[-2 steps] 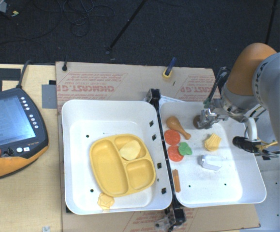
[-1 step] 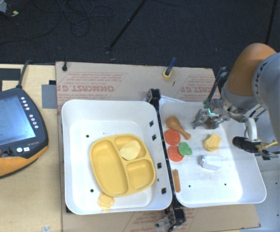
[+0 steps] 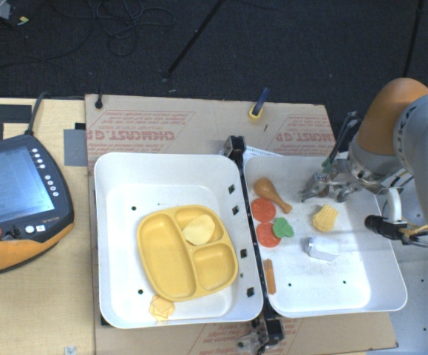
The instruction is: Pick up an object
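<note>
My gripper hangs low over the back of the right bin, open, with nothing between its fingers. Just in front of it lies a yellow corn piece. To its left rests a tan drumstick. Two red slices and a green piece sit near the bin's left wall. A white block lies in the middle of that bin, and an orange stick lies at its front left.
The left bin holds a yellow divided tray with a pale slice in it, and a yellow piece lies by its front wall. A pendant with a screen lies on the bench at the far left.
</note>
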{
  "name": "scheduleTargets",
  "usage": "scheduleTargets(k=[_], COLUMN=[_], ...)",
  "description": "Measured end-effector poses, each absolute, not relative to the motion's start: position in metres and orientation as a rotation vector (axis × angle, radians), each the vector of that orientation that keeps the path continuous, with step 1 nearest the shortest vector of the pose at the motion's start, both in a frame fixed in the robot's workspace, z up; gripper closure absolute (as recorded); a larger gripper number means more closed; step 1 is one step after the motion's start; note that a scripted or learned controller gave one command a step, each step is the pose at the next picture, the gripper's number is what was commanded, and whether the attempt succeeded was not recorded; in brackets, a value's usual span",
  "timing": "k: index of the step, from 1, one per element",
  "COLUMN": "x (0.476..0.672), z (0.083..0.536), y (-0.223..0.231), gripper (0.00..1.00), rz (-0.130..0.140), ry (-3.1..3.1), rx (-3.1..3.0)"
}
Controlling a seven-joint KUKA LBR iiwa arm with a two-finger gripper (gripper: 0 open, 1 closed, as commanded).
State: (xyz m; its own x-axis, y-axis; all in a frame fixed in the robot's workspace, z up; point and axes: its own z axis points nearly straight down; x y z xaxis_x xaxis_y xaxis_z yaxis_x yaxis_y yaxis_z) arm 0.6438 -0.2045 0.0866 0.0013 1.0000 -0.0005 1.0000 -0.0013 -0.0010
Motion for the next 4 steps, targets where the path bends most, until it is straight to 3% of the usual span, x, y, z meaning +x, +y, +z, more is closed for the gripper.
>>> scheduleTargets(k=[1,2,3,4], x=[0.645,0.6,0.535,0.542], z=[0.088,0.117,0.089,0.09], y=[-0.207,-0.111,-0.178,-0.105], gripper=[0.0,0.0,0.0,0.0], rz=[0.0,-0.002,-0.002,-0.004], ry=[-2.223,-2.223,-2.213,-2.227], rx=[-2.221,-2.211,-2.228,-2.22])
